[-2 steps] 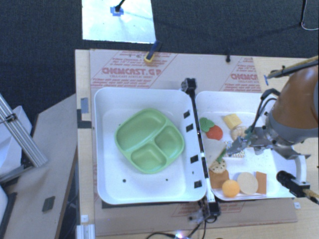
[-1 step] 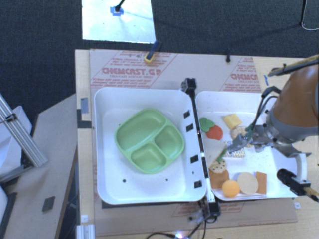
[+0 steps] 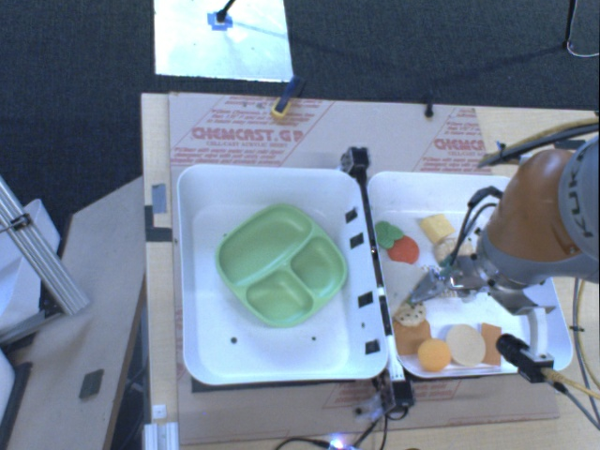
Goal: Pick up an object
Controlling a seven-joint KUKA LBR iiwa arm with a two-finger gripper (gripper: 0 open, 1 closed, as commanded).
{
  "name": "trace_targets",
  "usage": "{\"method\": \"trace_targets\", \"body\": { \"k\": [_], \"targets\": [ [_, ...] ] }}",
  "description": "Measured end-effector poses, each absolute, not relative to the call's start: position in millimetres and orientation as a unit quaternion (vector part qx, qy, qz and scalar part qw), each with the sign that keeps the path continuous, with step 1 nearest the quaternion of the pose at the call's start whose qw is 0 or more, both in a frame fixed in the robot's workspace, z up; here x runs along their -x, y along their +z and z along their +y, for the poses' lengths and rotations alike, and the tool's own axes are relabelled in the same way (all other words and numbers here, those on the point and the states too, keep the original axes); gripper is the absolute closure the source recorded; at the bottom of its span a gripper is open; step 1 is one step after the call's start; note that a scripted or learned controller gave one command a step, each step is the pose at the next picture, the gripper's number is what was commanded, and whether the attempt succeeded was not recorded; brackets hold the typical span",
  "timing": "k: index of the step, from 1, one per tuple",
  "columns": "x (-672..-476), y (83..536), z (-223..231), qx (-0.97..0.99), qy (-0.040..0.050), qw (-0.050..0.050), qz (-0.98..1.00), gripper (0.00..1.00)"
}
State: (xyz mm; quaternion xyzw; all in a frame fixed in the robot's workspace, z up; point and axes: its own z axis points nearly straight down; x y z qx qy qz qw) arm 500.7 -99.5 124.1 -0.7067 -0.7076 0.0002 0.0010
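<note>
Gripper [image 3: 424,292]: poised low in the right white bin [image 3: 405,187]; finger state could not be told.
Nearest target: brown toy cookie [image 3: 410,316], just toward the bin's near edge.

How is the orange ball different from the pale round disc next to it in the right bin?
The orange ball is bright orange; the pale disc is cream. The ball looks rounded and full, while the disc looks flat. The ball appears smaller across than the disc. The ball sits left of the disc in the camera view. Both are round and lie near the front edge of the right bin.
</note>
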Motion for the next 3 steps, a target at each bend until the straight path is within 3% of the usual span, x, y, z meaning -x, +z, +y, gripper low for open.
{"method": "trace_targets", "body": {
  "k": [1,2,3],
  "targets": [
    [-502.7,85,-99,0.707,-0.0019,0.000,-0.707,0.00],
    [-505.2,99,-99,0.706,-0.0044,-0.003,-0.708,1.00],
    [-506.2,161,-100,0.706,-0.0011,-0.002,-0.708,1.00]
  ]
}}
